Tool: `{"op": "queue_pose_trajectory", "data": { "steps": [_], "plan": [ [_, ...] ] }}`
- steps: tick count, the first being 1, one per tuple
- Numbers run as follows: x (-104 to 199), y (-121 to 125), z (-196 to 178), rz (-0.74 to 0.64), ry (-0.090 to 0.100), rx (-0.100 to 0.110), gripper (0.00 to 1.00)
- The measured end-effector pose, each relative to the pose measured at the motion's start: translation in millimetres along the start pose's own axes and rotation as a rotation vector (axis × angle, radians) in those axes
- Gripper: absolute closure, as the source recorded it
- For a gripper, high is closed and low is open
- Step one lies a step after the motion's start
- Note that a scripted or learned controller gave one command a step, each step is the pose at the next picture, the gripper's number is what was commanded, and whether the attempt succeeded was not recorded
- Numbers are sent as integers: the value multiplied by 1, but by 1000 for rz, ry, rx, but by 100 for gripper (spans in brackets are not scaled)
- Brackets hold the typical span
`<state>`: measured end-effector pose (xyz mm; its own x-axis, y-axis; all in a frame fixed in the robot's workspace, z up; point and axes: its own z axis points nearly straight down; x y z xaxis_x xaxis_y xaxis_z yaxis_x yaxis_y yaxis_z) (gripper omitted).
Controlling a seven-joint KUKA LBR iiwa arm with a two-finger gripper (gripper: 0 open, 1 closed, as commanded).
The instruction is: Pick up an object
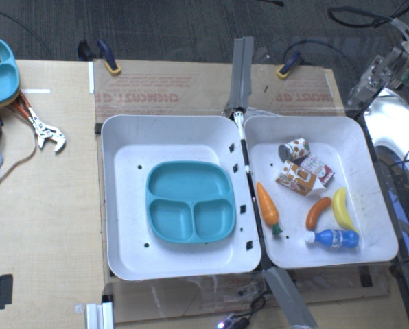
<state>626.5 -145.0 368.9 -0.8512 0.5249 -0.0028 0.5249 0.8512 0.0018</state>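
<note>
A: Report the contents of the right bin (369, 149).

B: 6 items. Reference landmark: the carrot (267, 205), lying just inside the bin's left wall, green tip toward the near edge. Right of the carrot and farther back lies a crumpled snack packet (304, 175). A small can (294, 149) lies on its side behind that packet, touching or nearly touching it. Right of the carrot, level with it, lies an orange sausage (318, 212), tilted. A banana (341, 208) lies just beyond the sausage. Right of the carrot's tip, near the front edge, a blue bottle (335, 238) lies on its side.

A: Left of the carrot?

B: The left bin (115, 184) holds 1 teal tray (191, 201) with 3 compartments, lying flat.

A: Gripper status?

B: The arm (390, 74) sits at the frame's right edge, well behind and right of the carrot, outside the bins. Cannot tell the gripper's opening or whether it has hold of anything.
</note>
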Motion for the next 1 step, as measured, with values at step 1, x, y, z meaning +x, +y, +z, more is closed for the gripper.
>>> {"op": "queue_pose_trajectory", "data": {
  "steps": [1],
  "plan": [
    [-2, 0, -8, 3, -1, -1, 100]
  ]
}}
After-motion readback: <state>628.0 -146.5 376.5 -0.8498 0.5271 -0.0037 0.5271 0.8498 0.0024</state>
